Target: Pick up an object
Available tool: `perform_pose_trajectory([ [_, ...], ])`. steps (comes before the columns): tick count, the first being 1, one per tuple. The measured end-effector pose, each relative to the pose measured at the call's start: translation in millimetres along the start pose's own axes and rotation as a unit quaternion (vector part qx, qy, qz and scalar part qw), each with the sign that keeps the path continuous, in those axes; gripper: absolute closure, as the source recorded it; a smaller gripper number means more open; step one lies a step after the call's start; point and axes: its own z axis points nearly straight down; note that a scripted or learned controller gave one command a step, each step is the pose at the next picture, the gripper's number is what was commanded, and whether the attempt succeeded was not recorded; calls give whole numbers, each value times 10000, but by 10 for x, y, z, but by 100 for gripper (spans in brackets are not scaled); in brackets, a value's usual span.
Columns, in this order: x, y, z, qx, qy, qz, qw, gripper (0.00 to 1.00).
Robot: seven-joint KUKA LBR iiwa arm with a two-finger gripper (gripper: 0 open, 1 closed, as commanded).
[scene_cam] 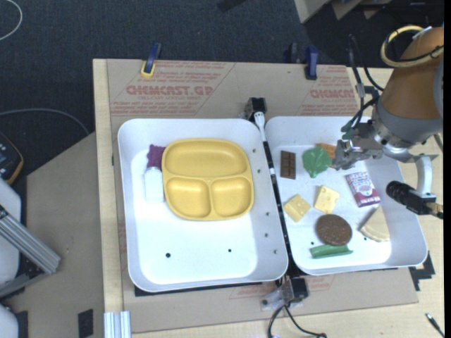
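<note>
My gripper (344, 154) hangs low over the upper part of the right bin (409, 253), reaching in from the right. Just to its left lies a green leafy piece (316, 161), with an orange piece (325, 148) behind it; I cannot tell whether the gripper touches either. A pink packet (361, 187) lies just below the gripper. Further left in the bin is a brown chocolate bar (287, 164). Two yellow cheese pieces (297, 207) (326, 198), a round brown cookie (332, 229), a green bean (330, 251) and a pale bread wedge (375, 225) lie nearer the front.
The left bin (204, 266) holds a yellow divided plate (208, 177) and a white bottle with a purple cap (153, 178) at its left. A black clamp (256, 108) sits between the bins at the back. A black part of the arm (409, 197) overhangs the right bin's right side.
</note>
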Motion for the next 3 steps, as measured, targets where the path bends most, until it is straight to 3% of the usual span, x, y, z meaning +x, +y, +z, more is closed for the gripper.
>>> perform_pose_trajectory([
  [1, -1, 15, -390, 4, 0, -2, 10000, 100],
  [2, 509, 147, -277, 28, 16, -23, 10000, 100],
  [3, 687, 307, -350, 13, 7, -14, 10000, 100],
])
